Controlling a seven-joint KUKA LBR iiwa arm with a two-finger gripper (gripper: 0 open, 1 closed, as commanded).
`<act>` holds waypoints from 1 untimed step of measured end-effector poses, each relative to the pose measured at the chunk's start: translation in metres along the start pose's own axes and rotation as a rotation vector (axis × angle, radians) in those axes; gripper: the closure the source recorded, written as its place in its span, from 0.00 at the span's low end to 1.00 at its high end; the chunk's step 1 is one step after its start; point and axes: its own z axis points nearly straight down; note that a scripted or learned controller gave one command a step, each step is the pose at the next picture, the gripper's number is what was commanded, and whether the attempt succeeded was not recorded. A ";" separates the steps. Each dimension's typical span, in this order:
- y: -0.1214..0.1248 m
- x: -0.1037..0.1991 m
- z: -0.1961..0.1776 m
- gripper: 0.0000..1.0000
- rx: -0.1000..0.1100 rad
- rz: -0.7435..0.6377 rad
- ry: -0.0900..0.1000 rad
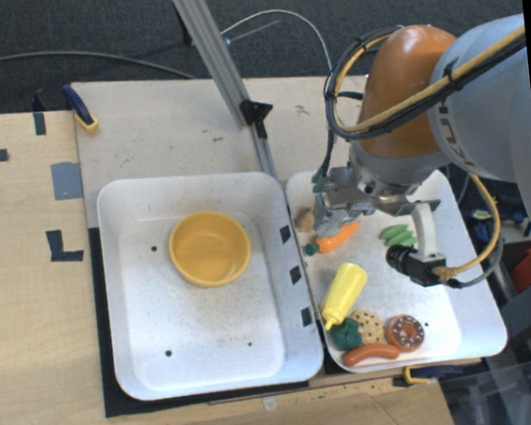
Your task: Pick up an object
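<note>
Left bin: open floor all round yellow bowl. Right bin: crowded; carrot at 11 o'clock, mustard bottle centre, cookie, donut, hot dog at 6.

A pale wooden bench carried two shallow white bins side by side. The right bin lay beneath the gripper; the left bin sat beside it.

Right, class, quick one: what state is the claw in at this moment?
Claw: low in the right bin at the toy carrot; open, closed or holding cannot be told.
</note>
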 end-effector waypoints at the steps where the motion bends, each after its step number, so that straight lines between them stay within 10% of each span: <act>1: -0.012 0.047 0.011 1.00 0.000 0.000 0.000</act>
